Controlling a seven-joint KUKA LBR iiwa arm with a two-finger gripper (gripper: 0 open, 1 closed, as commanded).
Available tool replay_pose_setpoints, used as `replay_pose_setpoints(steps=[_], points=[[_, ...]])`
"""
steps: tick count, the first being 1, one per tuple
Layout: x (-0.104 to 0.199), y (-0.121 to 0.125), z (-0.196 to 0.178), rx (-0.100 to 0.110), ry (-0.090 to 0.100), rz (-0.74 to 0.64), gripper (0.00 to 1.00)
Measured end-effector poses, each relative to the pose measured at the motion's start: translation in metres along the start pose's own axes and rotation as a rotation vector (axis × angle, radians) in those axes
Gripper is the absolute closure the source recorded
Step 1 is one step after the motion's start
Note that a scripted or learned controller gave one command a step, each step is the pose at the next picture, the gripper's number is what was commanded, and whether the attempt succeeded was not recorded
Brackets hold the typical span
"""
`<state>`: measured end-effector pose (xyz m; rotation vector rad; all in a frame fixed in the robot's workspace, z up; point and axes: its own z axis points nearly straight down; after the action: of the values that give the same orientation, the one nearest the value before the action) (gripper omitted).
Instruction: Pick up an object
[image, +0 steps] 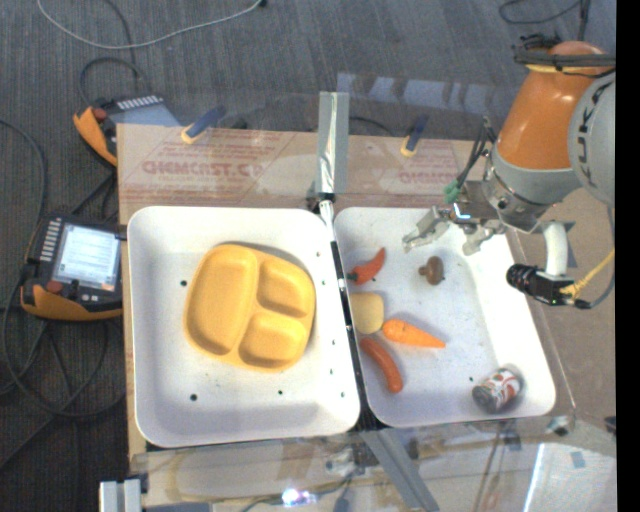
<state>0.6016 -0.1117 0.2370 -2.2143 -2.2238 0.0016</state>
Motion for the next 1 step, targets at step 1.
replay_pose_setpoints(steps=[1], points=[[-0.1044,0.0071,0.1172,0.0,0.0,-0.085,0.0]])
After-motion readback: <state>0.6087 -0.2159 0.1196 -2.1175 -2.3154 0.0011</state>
